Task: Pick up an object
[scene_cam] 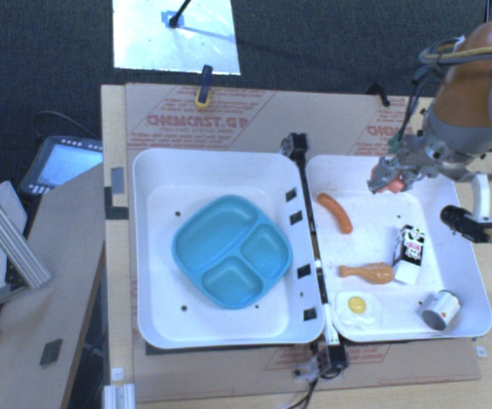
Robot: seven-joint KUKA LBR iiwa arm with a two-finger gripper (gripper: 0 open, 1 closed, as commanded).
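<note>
My gripper [388,180] hangs over the far edge of the right bin [474,273], reaching in from the upper right. It is shut on a small red object [394,186] that shows between the grey fingertips. Below it in the right bin lie an orange sausage [333,213], a tan drumstick [367,273], a fried egg toy [357,306], a black-and-white carton [410,254] and a grey cup [439,309] on its side. The sausage is the closest of these, down and to the left of the gripper.
The left bin [147,228] holds a blue divided plate [231,250]. A black hinge strip [307,228] runs between the bins. A black fitting [465,222] on the arm juts over the right bin's right side. A tablet [60,167] lies off the bench at left.
</note>
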